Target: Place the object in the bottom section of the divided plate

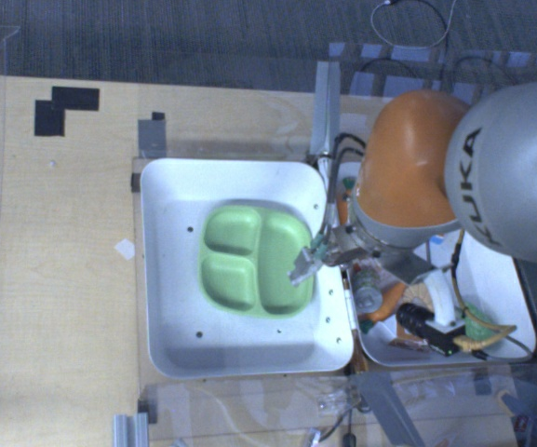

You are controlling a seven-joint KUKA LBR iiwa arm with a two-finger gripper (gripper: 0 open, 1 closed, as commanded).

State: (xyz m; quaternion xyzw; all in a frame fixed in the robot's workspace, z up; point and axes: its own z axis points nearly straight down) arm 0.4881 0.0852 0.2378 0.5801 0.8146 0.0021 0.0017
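A light green divided plate (249, 259) lies in the middle of the left white bin (170, 250). It has two small sections on its left and one long section on its right. My gripper (305, 264) hangs low over the plate's right rim, by the long section and close to the wall between the two bins. I see nothing clearly held in it. The big grey and orange arm (417, 166) covers most of the right bin.
The right bin (515, 287) holds several small items under the arm, among them an orange piece (386, 302), a small greyish bottle-like thing (368, 295) and a tan item (419, 292). Metal brackets stand at the bins' corners.
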